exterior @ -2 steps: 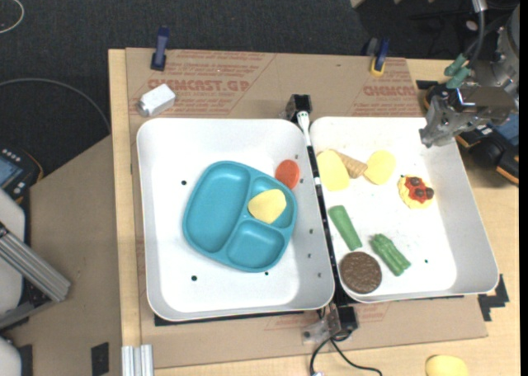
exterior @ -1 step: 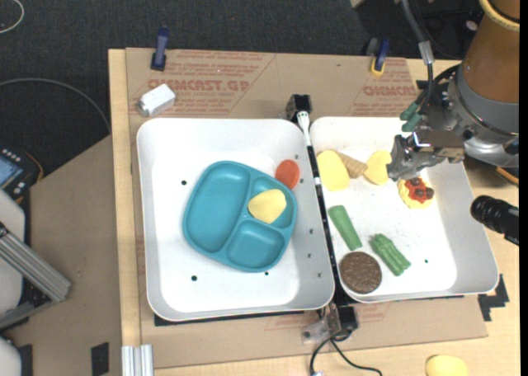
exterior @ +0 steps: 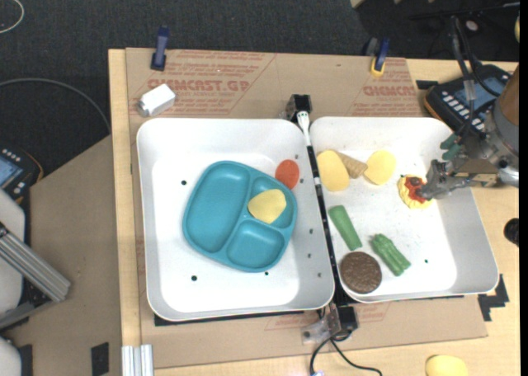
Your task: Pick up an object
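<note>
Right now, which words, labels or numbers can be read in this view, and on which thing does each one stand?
"CHEMCAST GP" or close to it, in faded red print on the brown board behind the left bin; some letters are unclear.
The same red print repeats behind the right bin, too blurred to confirm.
Smaller red lines beside both: too small to read.

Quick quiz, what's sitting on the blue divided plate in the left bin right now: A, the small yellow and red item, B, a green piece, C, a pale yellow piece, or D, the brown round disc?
C: a pale yellow piece lies on the blue divided plate in the left bin, while the green pieces, the brown disc and the small yellow and red item are in the right bin.
</note>
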`<state>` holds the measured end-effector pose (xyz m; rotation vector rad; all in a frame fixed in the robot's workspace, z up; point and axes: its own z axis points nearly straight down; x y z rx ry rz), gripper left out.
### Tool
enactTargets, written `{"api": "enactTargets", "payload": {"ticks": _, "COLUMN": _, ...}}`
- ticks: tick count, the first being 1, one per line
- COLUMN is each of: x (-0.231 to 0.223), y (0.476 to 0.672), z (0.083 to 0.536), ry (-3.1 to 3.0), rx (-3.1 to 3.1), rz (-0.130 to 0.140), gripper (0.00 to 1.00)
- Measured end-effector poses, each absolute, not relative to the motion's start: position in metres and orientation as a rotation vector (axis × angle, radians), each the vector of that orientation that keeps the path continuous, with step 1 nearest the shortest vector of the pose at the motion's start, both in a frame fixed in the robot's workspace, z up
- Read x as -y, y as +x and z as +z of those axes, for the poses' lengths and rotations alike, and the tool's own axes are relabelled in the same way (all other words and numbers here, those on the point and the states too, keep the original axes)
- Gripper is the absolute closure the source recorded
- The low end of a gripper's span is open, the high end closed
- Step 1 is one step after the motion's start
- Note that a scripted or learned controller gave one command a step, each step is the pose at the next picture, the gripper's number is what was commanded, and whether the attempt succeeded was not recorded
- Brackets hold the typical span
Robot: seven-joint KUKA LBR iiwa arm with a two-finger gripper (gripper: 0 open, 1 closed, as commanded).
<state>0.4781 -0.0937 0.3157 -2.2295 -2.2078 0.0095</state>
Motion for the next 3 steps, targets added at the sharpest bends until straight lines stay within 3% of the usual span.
{"api": "enactTargets", "payload": {"ticks": 1, "x": 0.035, "y": 0.48, "z": 0.41, "ry": -2.22, "rx": 2.233, "rz": -0.011, "gripper": 1.0}}
{"api": "enactTargets", "payload": {"ticks": 2, "x": 0.074, "y": 0.479, "z": 0.325, "ry": -2.223, "rx": 2.213, "rz": 0.009, "gripper": 1.0}}
{"api": "enactTargets", "payload": {"ticks": 3, "x": 0.023, "y": 0.486, "z": 0.364, "ry": -2.219, "rx": 2.229, "rz": -0.006, "gripper": 1.0}}
